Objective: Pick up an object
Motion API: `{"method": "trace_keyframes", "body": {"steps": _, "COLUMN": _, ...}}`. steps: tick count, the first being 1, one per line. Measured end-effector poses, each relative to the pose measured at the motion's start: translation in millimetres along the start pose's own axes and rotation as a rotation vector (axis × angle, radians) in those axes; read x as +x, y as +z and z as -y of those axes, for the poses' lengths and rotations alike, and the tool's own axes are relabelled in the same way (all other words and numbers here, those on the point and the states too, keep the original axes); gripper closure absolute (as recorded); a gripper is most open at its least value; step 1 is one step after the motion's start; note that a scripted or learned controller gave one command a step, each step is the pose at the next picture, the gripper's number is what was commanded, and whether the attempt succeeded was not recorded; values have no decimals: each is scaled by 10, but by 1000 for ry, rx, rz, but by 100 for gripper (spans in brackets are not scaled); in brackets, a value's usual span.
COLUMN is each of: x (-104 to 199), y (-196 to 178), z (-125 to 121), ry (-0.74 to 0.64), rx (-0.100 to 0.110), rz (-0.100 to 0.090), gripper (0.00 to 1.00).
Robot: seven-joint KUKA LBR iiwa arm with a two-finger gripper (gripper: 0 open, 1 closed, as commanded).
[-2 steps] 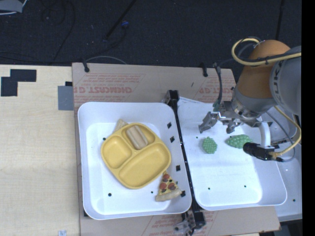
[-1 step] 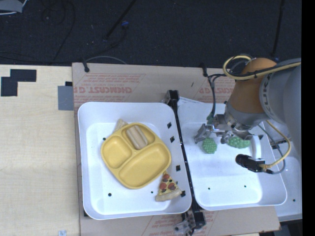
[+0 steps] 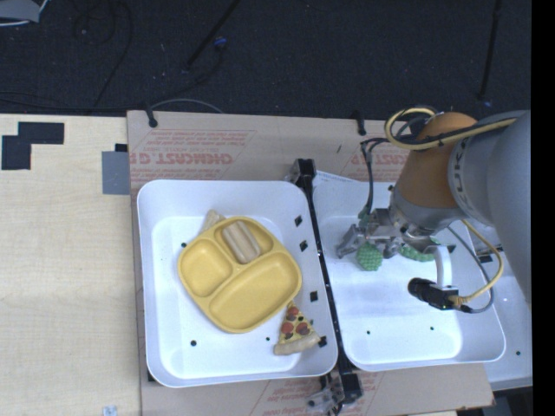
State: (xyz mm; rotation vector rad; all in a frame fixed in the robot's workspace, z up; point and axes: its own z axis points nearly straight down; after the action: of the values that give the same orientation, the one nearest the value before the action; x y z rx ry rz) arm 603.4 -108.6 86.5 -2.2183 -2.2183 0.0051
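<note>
Gripper (image 3: 373, 243) is low in the right bin (image 3: 416, 336), working end pointing toward the divider between the bins. A small green knobbly object (image 3: 371, 258) sits right at its tip, touching or nearly so; a second green piece (image 3: 420, 252) lies just behind, under the wrist. Whether the gripper is spread or pressed together on the green object I cannot tell: the metal parts blur together there. Judgement: the green item looks like a small toy, light, probably stiff plastic or rubbery, bumpy surface giving fair friction, not fragile. Best taken across its narrow middle, from straight above. Well away from the gripper, across the divider: yellow divided plate (image 3: 240, 273), pizza slice toy (image 3: 297, 330) beside it.
</note>
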Motion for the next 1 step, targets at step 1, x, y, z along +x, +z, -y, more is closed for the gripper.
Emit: {"method": "trace_keyframes", "body": {"steps": 1, "x": -8, "y": -101, "z": 4, "ry": 3, "rx": 1, "rz": 0, "gripper": 100}}
